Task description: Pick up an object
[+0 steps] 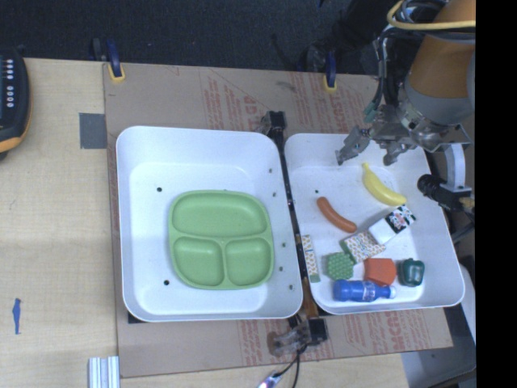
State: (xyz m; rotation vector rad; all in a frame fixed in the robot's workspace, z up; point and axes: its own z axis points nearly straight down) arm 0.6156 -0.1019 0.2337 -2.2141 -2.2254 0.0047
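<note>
My gripper (370, 153) hangs over the far part of the right bin (323, 148), its two fingers spread apart with nothing between them. Just below and to its right lies a yellow banana (381, 186). A sausage (335, 214) lies nearer the bin's middle. Toward the front of the bin sit a black-and-white box (393, 222), a patterned packet (361, 246), a green block (340, 264), an orange-red block (380, 271), a dark green cup (411, 272) and a blue bottle (361, 291) on its side.
The left bin (145, 176) holds a green divided plate (220, 238). A thin patterned strip (309, 258) leans at the right bin's left wall. Clamps (115, 65) hold the cardboard base at the back. A black device (11, 95) sits at the far left.
</note>
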